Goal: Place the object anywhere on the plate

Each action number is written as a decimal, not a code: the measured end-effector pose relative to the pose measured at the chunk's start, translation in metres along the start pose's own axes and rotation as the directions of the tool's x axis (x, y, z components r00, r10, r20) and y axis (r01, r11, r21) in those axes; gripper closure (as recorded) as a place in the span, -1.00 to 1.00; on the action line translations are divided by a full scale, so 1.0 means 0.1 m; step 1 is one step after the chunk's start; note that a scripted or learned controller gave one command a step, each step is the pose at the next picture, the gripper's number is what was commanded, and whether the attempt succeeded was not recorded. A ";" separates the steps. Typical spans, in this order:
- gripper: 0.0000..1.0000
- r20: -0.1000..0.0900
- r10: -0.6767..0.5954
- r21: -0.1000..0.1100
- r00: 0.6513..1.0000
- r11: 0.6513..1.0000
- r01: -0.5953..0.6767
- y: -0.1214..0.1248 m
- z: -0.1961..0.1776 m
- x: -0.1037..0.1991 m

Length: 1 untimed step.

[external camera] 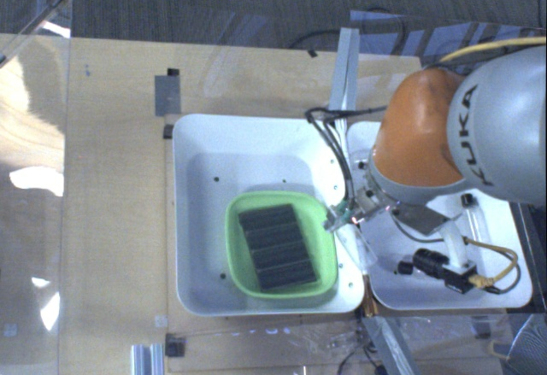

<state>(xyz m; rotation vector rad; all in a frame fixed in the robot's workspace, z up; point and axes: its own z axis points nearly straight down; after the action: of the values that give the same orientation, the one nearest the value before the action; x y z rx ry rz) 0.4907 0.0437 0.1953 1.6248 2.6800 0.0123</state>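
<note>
A green square plate (243, 274) lies in the left white bin (198, 194), toward its front right. A dark grey ridged rectangular object (275, 247) rests flat on the plate, tilted slightly. My gripper (346, 218) is at the plate's right rim, over the wall between the two bins. The grey arm and its orange band (419, 138) cover most of it from above.
The right white bin (504, 292) lies under the arm. A black part with a yellow cable (444, 269) shows over its floor. Black cables (329, 130) run from the arm past a grey upright post (345, 70) behind the bins. Bare wooden bench spreads to the left.
</note>
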 end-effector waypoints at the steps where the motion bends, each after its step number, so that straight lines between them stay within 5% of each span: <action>1: -1.00 0.000 0.000 0.000 1.000 1.000 0.000 0.00 0.00 0.00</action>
<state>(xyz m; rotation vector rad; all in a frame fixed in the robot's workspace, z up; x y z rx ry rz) 0.4907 0.0436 0.1953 1.6247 2.6801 0.0123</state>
